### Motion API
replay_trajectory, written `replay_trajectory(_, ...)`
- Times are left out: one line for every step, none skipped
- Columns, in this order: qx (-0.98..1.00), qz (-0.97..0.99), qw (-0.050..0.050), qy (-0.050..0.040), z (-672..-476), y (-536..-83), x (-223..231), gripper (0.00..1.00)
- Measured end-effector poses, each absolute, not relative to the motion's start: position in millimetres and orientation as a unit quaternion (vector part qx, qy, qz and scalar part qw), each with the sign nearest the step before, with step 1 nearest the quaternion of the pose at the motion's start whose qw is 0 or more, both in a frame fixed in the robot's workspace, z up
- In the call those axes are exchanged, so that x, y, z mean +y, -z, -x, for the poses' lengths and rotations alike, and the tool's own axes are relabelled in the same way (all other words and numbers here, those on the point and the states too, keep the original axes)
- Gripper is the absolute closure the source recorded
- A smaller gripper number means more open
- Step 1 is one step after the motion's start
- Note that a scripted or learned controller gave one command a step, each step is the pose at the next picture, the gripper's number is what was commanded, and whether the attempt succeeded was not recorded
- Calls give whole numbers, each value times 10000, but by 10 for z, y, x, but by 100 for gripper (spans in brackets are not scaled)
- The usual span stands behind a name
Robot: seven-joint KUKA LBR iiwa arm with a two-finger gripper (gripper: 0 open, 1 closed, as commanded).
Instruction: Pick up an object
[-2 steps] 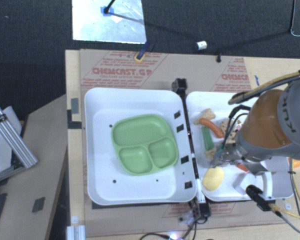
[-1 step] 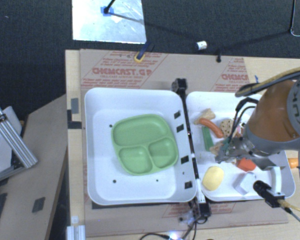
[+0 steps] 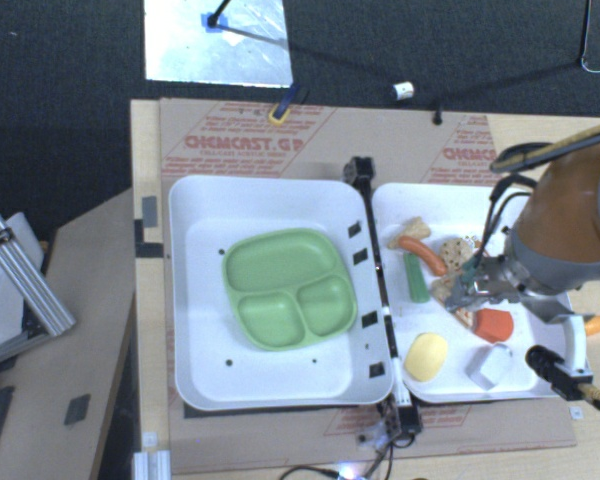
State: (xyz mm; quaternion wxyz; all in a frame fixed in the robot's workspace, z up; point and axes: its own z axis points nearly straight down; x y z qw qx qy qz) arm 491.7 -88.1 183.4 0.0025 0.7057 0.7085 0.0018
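Tray (image 3: pixel 285 288), green, lies in left bin (image 3: pixel 195 268). Right bin (image 3: pixel 400 208) holds carrot (image 3: pixel 422 251), green stick (image 3: pixel 416 278), yellow lemon (image 3: pixel 426 356), red block (image 3: pixel 493 325), white piece (image 3: pixel 490 365). Gripper (image 3: pixel 467 290) sits low among them; grip state cannot be told.

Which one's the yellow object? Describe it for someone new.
Find the right-hand white bin, beside the bin holding the green divided tray. Near its front left corner lies the yellow object: rounded, lemon-like, the one pale yellow piece there.
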Motion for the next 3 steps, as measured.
replay_trajectory(7087, -7055, 27, -20, -4936, -2268, -882, 100)
replay_trajectory(7101, -7041, 18, -18, -5418, -2230, -644, 100)
replay_trajectory(7095, -7047, 24, -17, -5981, -2195, -637, 100)
